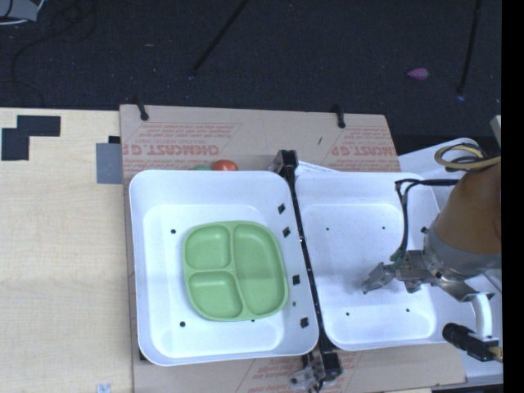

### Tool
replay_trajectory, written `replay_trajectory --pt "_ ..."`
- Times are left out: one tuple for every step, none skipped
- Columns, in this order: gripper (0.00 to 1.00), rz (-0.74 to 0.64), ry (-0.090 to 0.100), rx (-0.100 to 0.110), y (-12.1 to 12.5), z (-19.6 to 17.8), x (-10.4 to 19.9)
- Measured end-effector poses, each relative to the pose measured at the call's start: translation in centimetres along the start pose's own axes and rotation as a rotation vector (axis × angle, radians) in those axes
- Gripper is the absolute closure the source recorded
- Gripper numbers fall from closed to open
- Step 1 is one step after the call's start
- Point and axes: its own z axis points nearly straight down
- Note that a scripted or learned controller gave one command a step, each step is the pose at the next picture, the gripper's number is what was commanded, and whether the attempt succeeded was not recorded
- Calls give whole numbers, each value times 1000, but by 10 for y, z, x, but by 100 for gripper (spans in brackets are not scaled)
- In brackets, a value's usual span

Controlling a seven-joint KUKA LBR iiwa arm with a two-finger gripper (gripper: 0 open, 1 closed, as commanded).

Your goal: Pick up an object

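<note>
A green divided plate (236, 270) is seen lying flat in the left bin (155, 203), roughly at the middle of its floor, with three compartments: two smaller ones on the left side and a longer one on the right. It is taken to be the thing to be picked, since no other loose object is seen inside either bin. A small red-orange item (223, 166) is glimpsed just beyond the far rim of the left bin, partly hidden by that rim, on the cardboard sheet (246, 137) laid under the bins on the table (57, 244); what it is cannot be told.

The tool (378, 280) is held low over the floor of the right bin (352, 195), near that bin's right side, its tip directed leftward. Nothing is seen between its fingers. Whether they are apart or together cannot be told, since they are small and blurred against the white floor.

The coming move is judged to turn on one relation: the plate lies to the left of the tool, well apart from it, across the two rims that meet between the bins. Those rims would have to be cleared before any descent. The plate's slightly longer side runs near to far, so its right-hand edge, the one nearest the tool, is presented broadside. A flat, shallow plate is judged hard to grip except at its raised rim.
</note>
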Motion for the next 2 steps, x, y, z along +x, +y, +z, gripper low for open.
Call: replay_trajectory --pt "100 5 -1 -2 1 -12 -1" --pt "100 1 -3 -8 -6 -56 -1"
